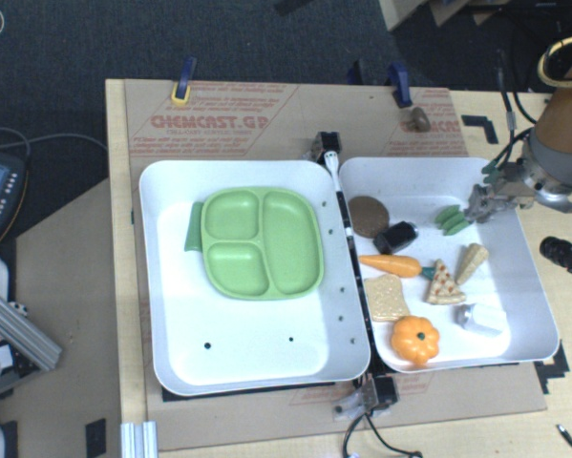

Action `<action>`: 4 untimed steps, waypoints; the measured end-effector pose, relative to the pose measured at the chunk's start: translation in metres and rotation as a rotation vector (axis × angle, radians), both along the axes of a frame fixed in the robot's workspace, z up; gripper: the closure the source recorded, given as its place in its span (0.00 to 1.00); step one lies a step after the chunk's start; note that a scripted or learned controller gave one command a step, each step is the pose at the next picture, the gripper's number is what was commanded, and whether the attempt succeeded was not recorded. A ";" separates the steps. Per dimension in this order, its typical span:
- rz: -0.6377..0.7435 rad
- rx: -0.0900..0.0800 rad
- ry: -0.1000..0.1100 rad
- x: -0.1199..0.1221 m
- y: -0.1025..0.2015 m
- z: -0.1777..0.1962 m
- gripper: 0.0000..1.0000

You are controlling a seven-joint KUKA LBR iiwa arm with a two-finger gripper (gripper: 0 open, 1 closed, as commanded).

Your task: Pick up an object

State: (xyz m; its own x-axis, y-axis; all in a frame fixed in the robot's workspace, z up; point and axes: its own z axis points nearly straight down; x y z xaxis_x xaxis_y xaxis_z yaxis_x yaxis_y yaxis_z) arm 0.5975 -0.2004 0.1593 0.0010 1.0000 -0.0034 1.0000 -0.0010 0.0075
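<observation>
Two shallow white bins sit side by side on a brown board in the middle of the frame. The left bin (171, 284) holds a light green divided tray (262, 241), which lies in its upper half with three compartments facing up.

The right bin (524, 294) holds a scatter of small things. A brown round disc (368, 215) lies near its upper left corner, with a small black block (396, 236) just beside it to the lower right. Below these an orange carrot (391, 265) lies across the bin, its green tip pointing right. Under the carrot rests a pale cracker (387, 298), and below that a small orange pumpkin (414, 340) sits close to the bin's lower edge. A pizza slice (442, 284) lies right of the carrot, and a tan wedge (471, 260) leans just above and right of it. A small grey and white piece (476, 319) lies toward the lower right of the bin.

The arm comes in from the right edge of the frame, and its gripper (476, 208) hangs over the upper right part of the right bin. A green piece (451, 219) lies just left of the gripper's tip, close against it; whether they touch cannot be told, and the picture does not show how wide the claw stands or whether anything sits within it.
</observation>
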 end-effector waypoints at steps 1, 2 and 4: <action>0.002 0.000 0.000 0.009 -0.004 0.048 1.00; 0.001 0.001 0.002 0.010 -0.005 0.067 1.00; 0.008 0.006 0.009 -0.006 0.109 0.067 1.00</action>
